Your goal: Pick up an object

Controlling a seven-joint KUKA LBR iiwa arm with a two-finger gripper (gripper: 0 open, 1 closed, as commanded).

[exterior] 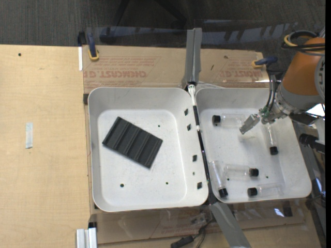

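Overhead slanted view of the desk [41, 87] with two shallow white bins side by side. The left bin [98, 138] holds a single dark ribbed panel [132, 142] lying flat and tilted, well apart from the walls. The right bin [295, 190] holds several clear tubes with black caps: one near the upper left corner [225, 120], one at the right [271, 138], one along the left wall [218, 179], one in the lower middle [240, 171] and one near the front wall [261, 191]. The arm [302, 71] reaches in from the right, its orange band above the wrist. The tool [251, 123] hangs over the upper part of the right bin, between the upper-left tube and the right-hand tube; whether it touches the floor of the bin cannot be told. Whether it is released or clenched cannot be told at this size, and nothing is seen grasped in it. As judged from this layout, the pick is not yet done: every object lies in its bin, and closing on one and lifting remain.
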